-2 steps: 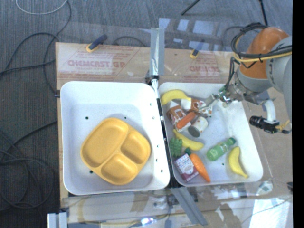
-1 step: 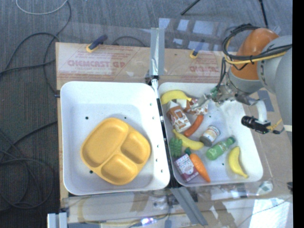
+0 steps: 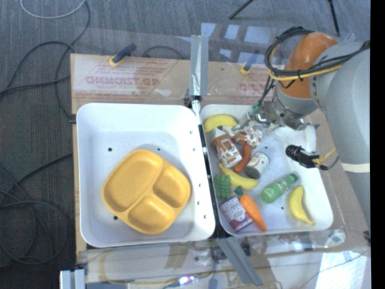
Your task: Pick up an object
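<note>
Grey carpet with loose black cables surrounds a cardboard-topped bench (image 3: 129,80) bearing two white bins side by side.

From the overhead camera, the left bin (image 3: 90,125) holds one yellow divided plate (image 3: 147,190), three compartments, lying near its centre. The right bin (image 3: 319,212) holds the clutter I work over. I count three bananas: one (image 3: 219,121) at the bin's eleven o'clock, one (image 3: 239,179) near the middle with its long axis running from ten to four o'clock, and one (image 3: 299,206) at four o'clock, its long axis near upright in the picture. Two carrots: one (image 3: 253,212) at six o'clock with its tip pointing to five, another (image 3: 243,159) partly under the packets. One green bottle (image 3: 278,188) lies with its cap toward two o'clock. One brown carton (image 3: 227,150), one red packet (image 3: 234,214), one small can (image 3: 257,163) and one green knobbly toy (image 3: 224,186) make up the rest.

My gripper (image 3: 260,117) hangs at the bin's twelve o'clock, just above a red-and-white patterned packet (image 3: 248,137). Whether my jaws are spread or pressed together, I cannot tell; cabling and my orange wrist band (image 3: 307,56) crowd the spot.
</note>
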{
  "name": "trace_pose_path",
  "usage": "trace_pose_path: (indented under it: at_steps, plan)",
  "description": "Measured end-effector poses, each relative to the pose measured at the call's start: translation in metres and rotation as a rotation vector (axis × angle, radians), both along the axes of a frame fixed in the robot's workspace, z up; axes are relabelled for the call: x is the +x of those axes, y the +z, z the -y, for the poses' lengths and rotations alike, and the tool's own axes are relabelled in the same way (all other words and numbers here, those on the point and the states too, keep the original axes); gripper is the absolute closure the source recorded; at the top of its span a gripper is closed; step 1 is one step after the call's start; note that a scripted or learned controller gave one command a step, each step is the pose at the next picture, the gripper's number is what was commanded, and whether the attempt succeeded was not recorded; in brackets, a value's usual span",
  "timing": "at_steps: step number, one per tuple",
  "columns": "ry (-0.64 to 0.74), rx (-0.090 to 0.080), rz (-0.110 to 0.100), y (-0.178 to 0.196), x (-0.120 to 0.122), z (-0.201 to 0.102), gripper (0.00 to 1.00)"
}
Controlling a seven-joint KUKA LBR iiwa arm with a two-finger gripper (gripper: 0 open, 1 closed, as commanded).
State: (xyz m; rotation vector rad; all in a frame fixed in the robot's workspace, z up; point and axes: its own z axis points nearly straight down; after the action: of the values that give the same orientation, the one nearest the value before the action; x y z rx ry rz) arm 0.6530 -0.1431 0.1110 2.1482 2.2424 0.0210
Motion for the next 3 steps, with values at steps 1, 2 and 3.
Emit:
trace_pose_path:
  at_steps: [1, 2, 3]
  plan:
    - [0.002, -0.001, 0.004, 0.0099, 0.0018, -0.0015, 1.0]
    - [0.003, -0.001, 0.001, 0.0164, 0.0017, -0.0021, 1.0]
    - [0.003, -0.002, 0.002, 0.0166, 0.0017, -0.0019, 0.0]
